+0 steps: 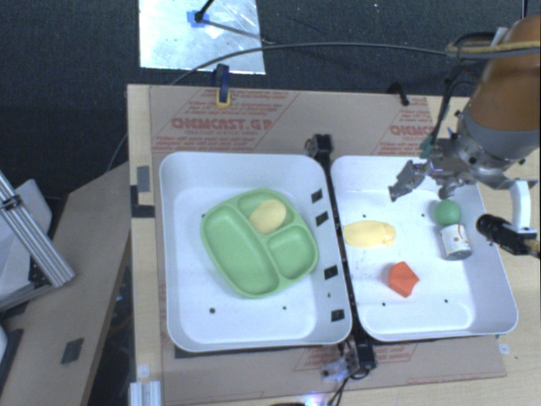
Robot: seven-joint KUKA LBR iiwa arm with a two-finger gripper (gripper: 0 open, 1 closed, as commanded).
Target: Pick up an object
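— Gripper [425,178] first: where is it, and how do its fingers stand?

— It hangs over the back of the right bin [423,315], the arm [505,100] reaching in from the right. One dark finger slants down toward the left; the other I can't make out, so I cannot tell whether they are spread or pressed together. Nothing shows between them.

— What lies in that bin?

— A yellow piece [368,233] near the left wall, an orange block [402,278] in front of it, and a green ball [447,211] touching a small white bottle [456,242] on the right, just beside the gripper.

— And the left bin [194,320]?

— A green tray [254,248] with three compartments. A pale yellow lump [269,216] sits in the back one.
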